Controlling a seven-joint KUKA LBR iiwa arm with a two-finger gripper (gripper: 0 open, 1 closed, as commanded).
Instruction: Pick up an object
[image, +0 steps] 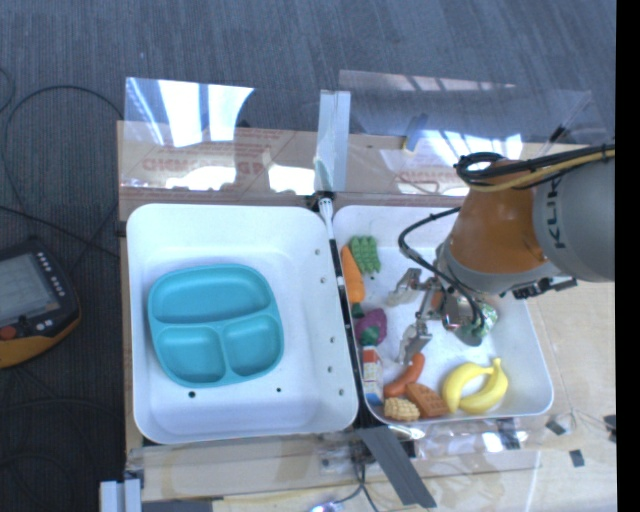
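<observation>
A: What does the arm look like?

B: It has a thick, rounded grey body with dark lettering on its side. A broad orange band wraps it above the wrist.

A: Any cables?

B: Yes, black cables loop over the top, and another curls beside the band. The gripper is pale bare metal with thin fingers.

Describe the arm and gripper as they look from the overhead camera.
The arm is a rounded grey housing with dark lettering on its side and a broad orange band above the wrist. Black cables loop over the top of it, and another curls beside the band. Below, the gripper is small, bare metal, with thin silvery fingers.
</observation>
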